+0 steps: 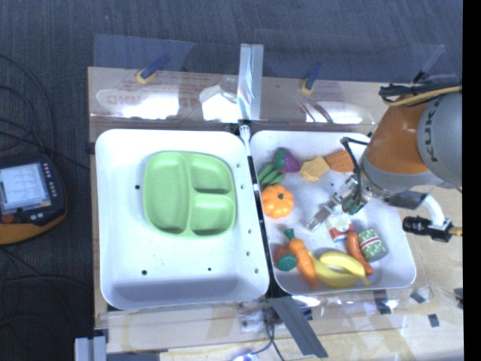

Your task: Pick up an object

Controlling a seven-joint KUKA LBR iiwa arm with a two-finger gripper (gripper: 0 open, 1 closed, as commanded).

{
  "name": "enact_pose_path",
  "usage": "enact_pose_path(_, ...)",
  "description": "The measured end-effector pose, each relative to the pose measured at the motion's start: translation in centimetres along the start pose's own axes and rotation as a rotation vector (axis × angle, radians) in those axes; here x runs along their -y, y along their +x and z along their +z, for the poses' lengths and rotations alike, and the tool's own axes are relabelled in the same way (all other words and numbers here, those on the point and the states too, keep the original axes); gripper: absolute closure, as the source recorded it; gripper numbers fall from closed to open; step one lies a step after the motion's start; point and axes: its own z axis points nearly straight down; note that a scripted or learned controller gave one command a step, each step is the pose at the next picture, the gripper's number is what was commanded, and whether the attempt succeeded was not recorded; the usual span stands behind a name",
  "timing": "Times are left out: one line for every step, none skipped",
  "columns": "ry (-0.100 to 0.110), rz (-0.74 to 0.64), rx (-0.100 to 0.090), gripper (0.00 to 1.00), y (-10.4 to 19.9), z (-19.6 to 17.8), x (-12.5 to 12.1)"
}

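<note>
Pincer (322, 216) hangs beside upright pumpkin (276, 201).

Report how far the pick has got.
Done: the gripper is down in the right bin, among the toy food. In hand: nothing visibly between its fingers; it sits beside the pumpkin and above the banana. Left: grasp and lift an item; the green tray in the left bin holds nothing.

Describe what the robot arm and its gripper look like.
The arm is a thick, rounded grey body with a broad orange band above the wrist. Black cables loop over its top. The gripper is small and metallic, silver-grey with dark parts, tapering toward slim tips.
</note>
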Motion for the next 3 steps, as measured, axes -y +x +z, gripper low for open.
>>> enact_pose_path(-0.005, 0.038, 0.009, 0.00, 3.0, -0.1, 2.2)
enact_pose_path(-0.008, 0.032, 0.011, 0.00, 4.0, -0.2, 3.5)
enact_pose_path(-0.009, -0.071, 0.012, 0.00, 4.3, -0.2, 5.9)
